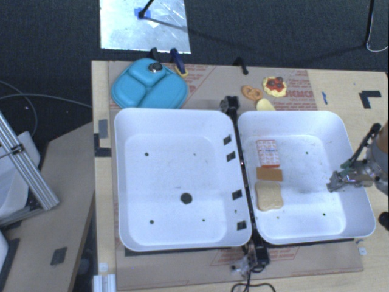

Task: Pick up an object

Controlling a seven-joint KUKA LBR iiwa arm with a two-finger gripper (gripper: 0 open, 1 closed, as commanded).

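Observation:
The right bin [316,126] holds three items along its left side: a small red-and-white packet [267,152], a brown flat piece [269,174] just below it, and a pale bread-like slice [269,196] nearest the front. A small dark disc [186,198] lies in the left bin [164,126]. My gripper [339,180] reaches in over the right bin's right side, low above the floor and well to the right of the three items. Nothing is visible in it.
Behind the bins a blue divided plate [150,85] sits on the bench, with a blue-handled tool [178,61] beside it. A pretzel-like toy [251,92], a round red-topped toy [275,86] and a yellow piece [265,105] lie behind the right bin.

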